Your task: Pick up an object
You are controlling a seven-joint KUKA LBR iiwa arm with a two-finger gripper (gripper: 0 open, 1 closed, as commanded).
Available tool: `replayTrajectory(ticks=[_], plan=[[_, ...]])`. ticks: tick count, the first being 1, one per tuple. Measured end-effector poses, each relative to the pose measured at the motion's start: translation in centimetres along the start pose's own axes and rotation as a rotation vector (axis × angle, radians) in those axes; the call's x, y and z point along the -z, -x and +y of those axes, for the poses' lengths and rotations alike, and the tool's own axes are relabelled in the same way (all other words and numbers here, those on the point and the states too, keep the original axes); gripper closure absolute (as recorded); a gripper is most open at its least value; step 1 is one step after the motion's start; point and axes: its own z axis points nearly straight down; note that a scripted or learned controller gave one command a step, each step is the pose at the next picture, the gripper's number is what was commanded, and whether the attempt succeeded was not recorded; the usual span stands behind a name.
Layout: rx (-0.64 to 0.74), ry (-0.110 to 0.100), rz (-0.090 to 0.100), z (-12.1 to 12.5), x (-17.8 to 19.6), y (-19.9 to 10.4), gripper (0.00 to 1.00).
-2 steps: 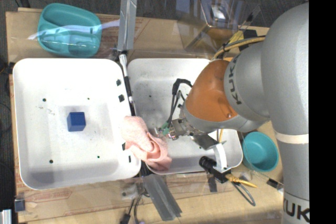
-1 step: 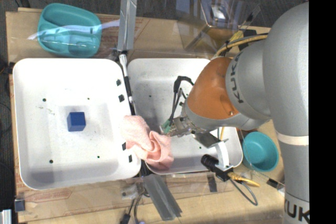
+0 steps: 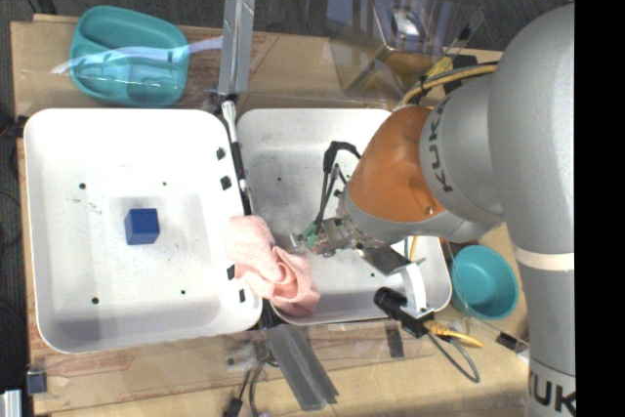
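A crumpled pink cloth (image 3: 273,267) lies draped over the divider between the two white bins, partly in the right bin (image 3: 293,137). A blue cube (image 3: 143,226) sits alone in the left bin (image 3: 59,151), well apart. The gripper (image 3: 317,237) hangs low in the right bin, just beside the cloth; whether it is spread or closed cannot be told. Likely risks: grabbing only a loose fold that slips free, or snagging the cloth on the divider.

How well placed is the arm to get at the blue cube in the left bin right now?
Probably reachable, but not at once. The blue cube sits alone on bare floor in the left bin, nothing above it. The gripper is down in the right bin beside the pink cloth.
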Motion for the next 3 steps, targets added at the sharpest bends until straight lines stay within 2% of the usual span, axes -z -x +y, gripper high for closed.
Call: replayTrajectory(ticks=[3], plan=[[0.0, 0.0, 0.0, 0.0, 0.0, 0.0, 0.0]])
